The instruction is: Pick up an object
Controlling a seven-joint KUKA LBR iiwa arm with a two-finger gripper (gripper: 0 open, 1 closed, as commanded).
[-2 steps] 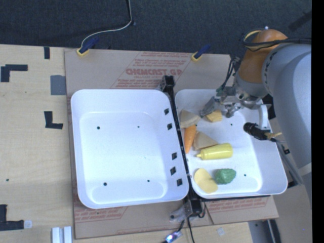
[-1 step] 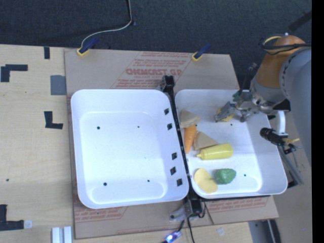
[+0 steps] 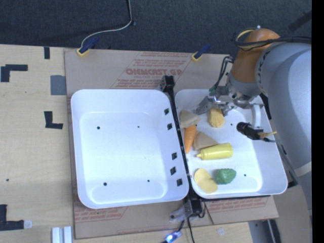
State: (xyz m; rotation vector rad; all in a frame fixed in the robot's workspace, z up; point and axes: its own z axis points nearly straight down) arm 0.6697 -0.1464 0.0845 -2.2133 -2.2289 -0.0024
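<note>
My gripper (image 3: 214,104) hangs low over the far part of the right bin (image 3: 263,182), reaching in from the right. A yellow corn cob (image 3: 216,118) lies right under it, touching or nearly touching its tip; whether it is gripped I cannot tell. To the left lie a beige wedge (image 3: 188,118) and an orange carrot (image 3: 190,138). A yellow squeeze bottle (image 3: 216,151) lies across the middle of the bin, with a pale wedge (image 3: 204,140) beside it.
A yellow round piece (image 3: 205,180) and a green broccoli (image 3: 224,175) sit near the front of the right bin. The left bin (image 3: 81,135) is bare white. A black divider (image 3: 173,135) runs between the two bins. The grey arm (image 3: 288,95) covers the right side.
</note>
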